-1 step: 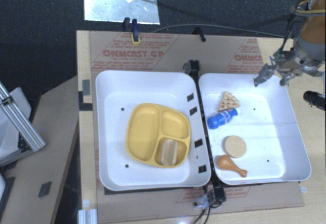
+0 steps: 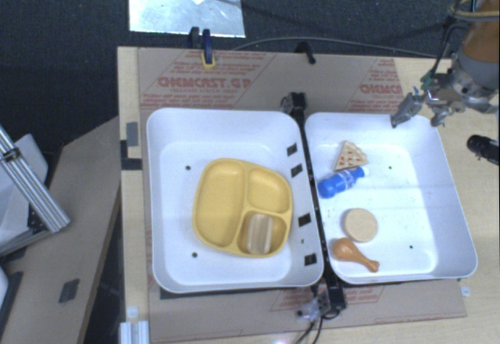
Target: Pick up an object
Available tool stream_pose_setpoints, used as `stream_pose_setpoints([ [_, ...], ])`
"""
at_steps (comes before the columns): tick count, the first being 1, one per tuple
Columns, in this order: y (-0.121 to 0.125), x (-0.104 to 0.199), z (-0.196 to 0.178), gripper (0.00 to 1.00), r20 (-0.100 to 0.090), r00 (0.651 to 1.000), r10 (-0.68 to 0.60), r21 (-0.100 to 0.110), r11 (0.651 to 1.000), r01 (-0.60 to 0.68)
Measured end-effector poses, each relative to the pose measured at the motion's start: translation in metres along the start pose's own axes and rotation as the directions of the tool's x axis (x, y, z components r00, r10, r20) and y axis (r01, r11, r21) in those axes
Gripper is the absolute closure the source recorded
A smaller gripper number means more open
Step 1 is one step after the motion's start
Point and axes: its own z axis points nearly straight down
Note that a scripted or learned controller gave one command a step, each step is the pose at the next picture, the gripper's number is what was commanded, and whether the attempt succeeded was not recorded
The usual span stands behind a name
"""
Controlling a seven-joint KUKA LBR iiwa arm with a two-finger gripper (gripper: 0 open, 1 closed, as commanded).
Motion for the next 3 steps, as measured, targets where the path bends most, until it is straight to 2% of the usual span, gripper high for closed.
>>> stream_pose_setpoints([
  [2, 0.001, -0.001, 0.114, 0.00, -0.001, 1.000, -0.002, 0.003, 1.000, 0.002],
  [3, 0.004, -0.001, 0.099, 1.00, 0.002, 1.000, -0.005, -0.004, 1.000, 0.005],
])
